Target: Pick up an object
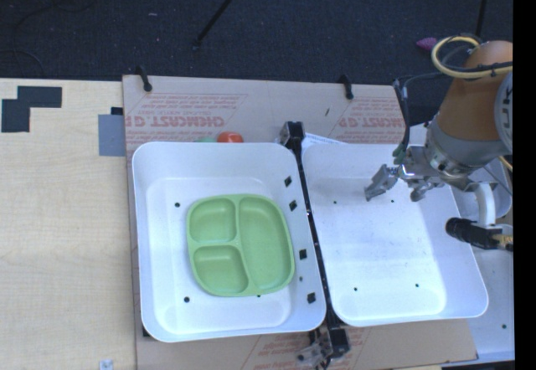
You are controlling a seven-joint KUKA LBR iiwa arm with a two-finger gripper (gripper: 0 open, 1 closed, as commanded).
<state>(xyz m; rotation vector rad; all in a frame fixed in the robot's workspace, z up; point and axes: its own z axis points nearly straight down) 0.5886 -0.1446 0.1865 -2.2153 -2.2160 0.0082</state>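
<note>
You're looking at the tabletop [59, 259] with two white bins side by side. The left bin [159, 176] holds a green divided plate [239, 244], lying flat near its middle. Your arm [469, 109] reaches over the right bin [402, 276], and the gripper [394, 184] hangs above its upper part, fingers apart, clamped on nothing.

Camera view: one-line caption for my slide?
Gripper hovers over the right bin; green divided plate lies in the left bin.
</note>
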